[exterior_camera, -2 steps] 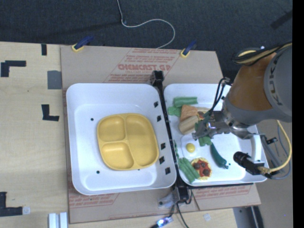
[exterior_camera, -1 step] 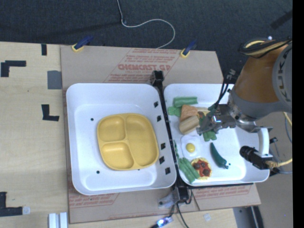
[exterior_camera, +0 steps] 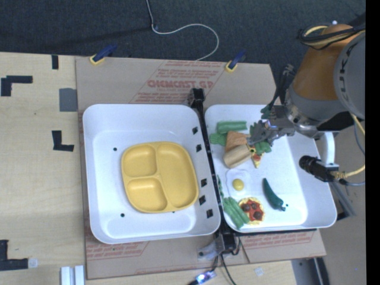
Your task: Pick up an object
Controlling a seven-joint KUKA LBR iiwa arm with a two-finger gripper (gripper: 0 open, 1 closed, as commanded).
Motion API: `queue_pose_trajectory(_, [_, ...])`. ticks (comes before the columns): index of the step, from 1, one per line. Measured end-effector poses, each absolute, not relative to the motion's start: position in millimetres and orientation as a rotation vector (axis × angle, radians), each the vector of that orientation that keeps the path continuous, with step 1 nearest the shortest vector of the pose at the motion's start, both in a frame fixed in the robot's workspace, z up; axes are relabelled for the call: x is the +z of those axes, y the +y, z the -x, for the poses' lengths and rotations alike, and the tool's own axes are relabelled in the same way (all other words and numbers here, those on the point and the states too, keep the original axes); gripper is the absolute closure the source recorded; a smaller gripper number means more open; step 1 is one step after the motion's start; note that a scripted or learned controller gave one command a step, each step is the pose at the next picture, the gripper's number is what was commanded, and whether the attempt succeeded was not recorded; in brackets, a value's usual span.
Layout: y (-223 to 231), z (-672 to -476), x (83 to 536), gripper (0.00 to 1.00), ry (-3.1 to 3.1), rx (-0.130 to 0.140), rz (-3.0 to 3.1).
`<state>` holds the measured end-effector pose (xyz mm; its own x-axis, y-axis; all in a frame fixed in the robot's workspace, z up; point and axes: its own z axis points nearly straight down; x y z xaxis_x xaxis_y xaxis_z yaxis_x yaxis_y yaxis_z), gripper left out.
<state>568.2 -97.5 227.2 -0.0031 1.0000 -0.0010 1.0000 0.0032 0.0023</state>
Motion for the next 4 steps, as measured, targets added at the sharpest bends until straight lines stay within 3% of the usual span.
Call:
queue_pose_trajectory(1, [-94.0, -589.9, 226.7, 1.0, 2.225, 0.0, -2.218])
queue_pose_trajectory(2, [-94.3, -573.2, 215.0, 1.0, 2.222, -0.005, -2.222])
queue_pose_trajectory(4, [-91.4, -584.2, 232.6, 1.0, 2.223, -0.002, -2.221])
